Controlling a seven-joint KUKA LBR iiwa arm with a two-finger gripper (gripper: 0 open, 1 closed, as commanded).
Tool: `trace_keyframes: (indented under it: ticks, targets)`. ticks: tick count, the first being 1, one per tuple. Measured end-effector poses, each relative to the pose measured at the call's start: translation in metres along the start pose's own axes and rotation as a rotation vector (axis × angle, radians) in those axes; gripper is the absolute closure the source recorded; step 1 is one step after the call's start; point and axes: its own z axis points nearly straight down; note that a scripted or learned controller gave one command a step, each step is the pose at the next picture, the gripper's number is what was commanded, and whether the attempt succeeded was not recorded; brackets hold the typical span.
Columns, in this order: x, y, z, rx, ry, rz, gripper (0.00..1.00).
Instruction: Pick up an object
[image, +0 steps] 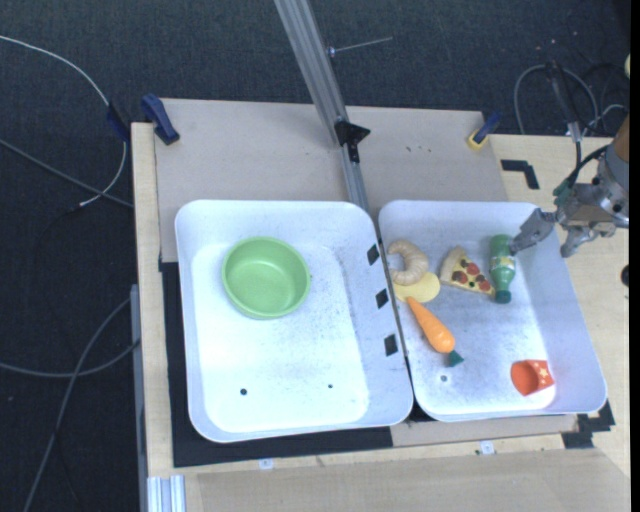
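From my remote station, I am watching a green bottle lying in the right bin, near its far right corner, just beside a pizza slice. The gripper is hovering at that bin's far right rim, its fingers spread with nothing between them, one finger pointing toward the bottle's top. Further left, a croissant is resting against a pale yellow piece, and a carrot is lying just in front of them. An orange cup is sitting near the bin's near right corner. A green bowl is standing in the left bin. Both bins are sitting on the surface.
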Motion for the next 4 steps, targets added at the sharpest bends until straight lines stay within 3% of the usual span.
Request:
trace_keyframes:
  ticks: [2,3,4]
  targets:
    - [0.003,-0.003,0.109,0.009,0.003,0.001,0.00]
    - [0.004,-0.004,0.127,0.006,0.002,0.001,0.00]
    - [0.004,-0.002,0.113,0.000,0.002,0.001,1.00]
